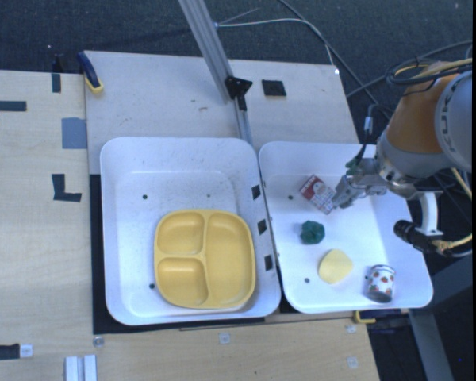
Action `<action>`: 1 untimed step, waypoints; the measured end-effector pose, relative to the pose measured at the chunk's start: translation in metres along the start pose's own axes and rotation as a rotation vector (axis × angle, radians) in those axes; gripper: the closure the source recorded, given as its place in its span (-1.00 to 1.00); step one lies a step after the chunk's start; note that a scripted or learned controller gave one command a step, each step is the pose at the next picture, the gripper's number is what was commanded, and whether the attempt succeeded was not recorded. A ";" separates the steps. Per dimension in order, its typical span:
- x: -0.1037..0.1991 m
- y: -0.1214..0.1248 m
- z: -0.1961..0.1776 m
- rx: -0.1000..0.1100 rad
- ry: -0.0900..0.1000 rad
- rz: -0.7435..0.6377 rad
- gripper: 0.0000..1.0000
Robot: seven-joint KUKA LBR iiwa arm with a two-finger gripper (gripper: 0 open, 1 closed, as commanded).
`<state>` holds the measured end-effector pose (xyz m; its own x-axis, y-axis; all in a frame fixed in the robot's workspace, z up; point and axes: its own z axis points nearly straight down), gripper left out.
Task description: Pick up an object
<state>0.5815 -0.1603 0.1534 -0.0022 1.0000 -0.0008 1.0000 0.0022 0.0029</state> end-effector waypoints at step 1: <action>0.000 -0.005 -0.045 0.000 0.000 0.000 1.00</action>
